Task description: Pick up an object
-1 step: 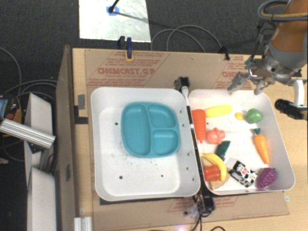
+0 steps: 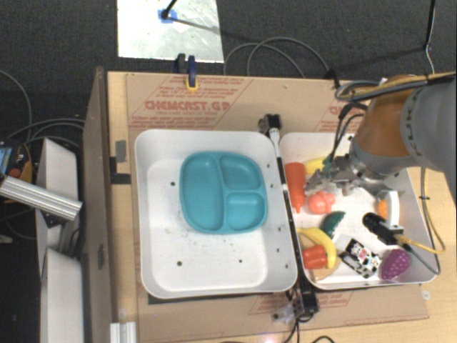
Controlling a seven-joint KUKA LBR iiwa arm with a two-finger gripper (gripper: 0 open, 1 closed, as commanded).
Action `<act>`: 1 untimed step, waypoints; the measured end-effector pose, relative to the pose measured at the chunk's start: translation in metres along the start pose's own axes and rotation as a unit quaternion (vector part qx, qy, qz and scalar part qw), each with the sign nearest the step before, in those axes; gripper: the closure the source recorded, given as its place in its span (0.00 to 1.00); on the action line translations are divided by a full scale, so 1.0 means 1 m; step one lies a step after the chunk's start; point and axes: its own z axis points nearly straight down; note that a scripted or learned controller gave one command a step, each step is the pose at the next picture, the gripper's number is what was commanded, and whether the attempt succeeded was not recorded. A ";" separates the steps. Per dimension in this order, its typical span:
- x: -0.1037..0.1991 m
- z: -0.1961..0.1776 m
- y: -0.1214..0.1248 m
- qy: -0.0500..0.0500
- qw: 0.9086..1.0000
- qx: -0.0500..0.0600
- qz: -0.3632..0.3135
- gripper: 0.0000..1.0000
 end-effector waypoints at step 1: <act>-0.023 0.027 -0.050 0.002 1.000 0.005 0.000 0.00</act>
